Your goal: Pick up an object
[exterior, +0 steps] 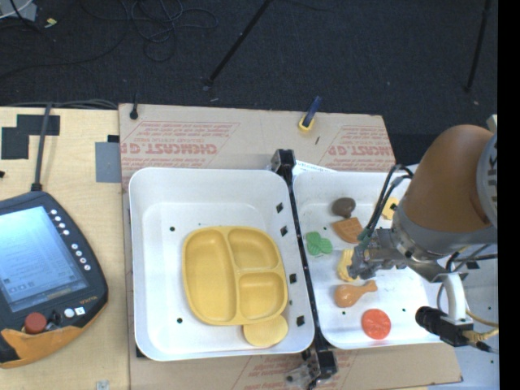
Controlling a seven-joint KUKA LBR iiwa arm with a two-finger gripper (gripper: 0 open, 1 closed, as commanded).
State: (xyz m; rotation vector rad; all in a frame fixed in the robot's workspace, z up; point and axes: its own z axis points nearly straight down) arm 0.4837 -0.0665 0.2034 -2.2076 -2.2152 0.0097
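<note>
Bright, even overhead light, soft shadows, slightly grainy, dark floor beyond.

**Right bin crowded, left bin partly open**

Small items are crowding the right bin (410, 303): brown piece (344, 206), green piece (318, 244), drumstick (355, 292), red disc (376, 323). The yellow divided tray (235, 275) is taking the middle of the left bin (162, 210), leaving free room along its walls.

yellow tray (234, 273), white bins (154, 210), red tomato (376, 323)

Robot lab: teach pendant (45, 270), floor cables (162, 15).
</note>
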